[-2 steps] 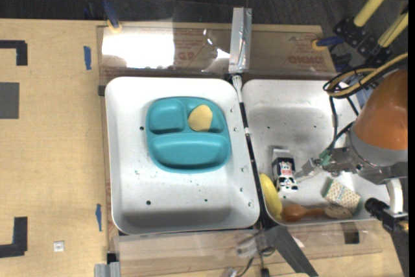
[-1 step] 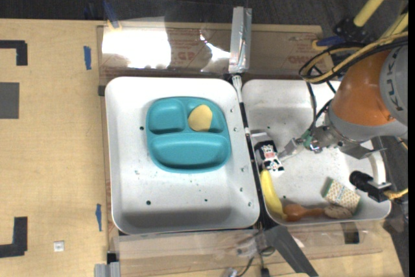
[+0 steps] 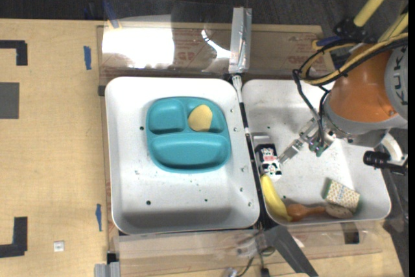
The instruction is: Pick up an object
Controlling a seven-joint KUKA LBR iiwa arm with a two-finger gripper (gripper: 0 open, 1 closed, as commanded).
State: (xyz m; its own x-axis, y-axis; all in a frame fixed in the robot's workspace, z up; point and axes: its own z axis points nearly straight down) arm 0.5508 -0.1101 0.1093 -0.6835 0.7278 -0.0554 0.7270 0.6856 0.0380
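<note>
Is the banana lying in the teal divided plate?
No, the banana lies in the right bin; the teal plate sits in the left bin.

Banana (image 3: 273,199), sponge (image 3: 341,193) along near wall

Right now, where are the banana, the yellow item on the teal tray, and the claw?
banana (image 3: 273,198): camera view, middle of its yellow curve in the right bin.
yellow item (image 3: 200,117): camera view, its center, in the teal tray's upper right compartment.
claw (image 3: 284,154): camera view, its tip above the right bin.
</note>
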